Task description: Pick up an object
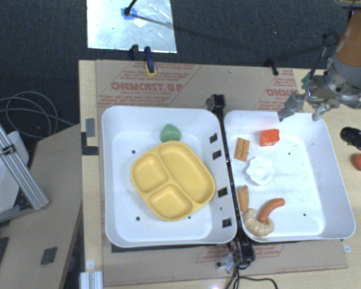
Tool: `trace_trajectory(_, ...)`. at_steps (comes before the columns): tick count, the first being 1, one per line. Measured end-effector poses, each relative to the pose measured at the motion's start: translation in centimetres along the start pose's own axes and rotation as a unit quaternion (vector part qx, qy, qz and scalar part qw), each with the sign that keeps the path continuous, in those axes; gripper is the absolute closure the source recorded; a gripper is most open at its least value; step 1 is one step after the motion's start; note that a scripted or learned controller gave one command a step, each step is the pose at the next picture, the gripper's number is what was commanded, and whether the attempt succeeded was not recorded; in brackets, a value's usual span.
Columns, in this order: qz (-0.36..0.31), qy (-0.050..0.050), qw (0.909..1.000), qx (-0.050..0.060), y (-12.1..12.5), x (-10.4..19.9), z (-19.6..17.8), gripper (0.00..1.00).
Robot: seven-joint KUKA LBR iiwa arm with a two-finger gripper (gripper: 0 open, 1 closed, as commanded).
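Position: one fixed camera above the bench (186,254).
Direction: looks down at a slant, the far bench edge toward the top.
Framing: far enough back to take in the left bin (117,161) and right bin (325,179) whole, side by side.
Arm side: arm (355,47) enters at the upper right.

Left bin (117,161): yellow tray (172,180) fills middle. Right bin (331,179): right half bare, objects crowd left.

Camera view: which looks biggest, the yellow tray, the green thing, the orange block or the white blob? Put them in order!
1. Yellow tray, by far the biggest.
2. White blob.
3. Green thing and orange block look about alike, so I won't rank those two.
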State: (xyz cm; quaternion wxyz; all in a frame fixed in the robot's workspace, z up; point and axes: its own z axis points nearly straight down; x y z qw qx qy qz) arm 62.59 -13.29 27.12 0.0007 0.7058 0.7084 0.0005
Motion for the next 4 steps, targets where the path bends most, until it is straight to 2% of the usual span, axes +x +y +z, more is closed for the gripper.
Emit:
trace_trajectory(1, 0.001, 0.000, 1.0000, 0.003, 3.3, -2.4, 15.4, 0.00)
trace_trajectory(2, 0.002, -0.001, 1.0000, -0.001, 4.3, -4.0, 18.7, 0.00)
trace_trajectory(3, 0.001, -0.001, 1.0000, -0.003, 4.4, -4.0, 17.4, 1.00)
trace_trajectory(4, -0.002, 0.000, 1.0000, -0.003, 4.4, -0.7, 10.2, 1.00)
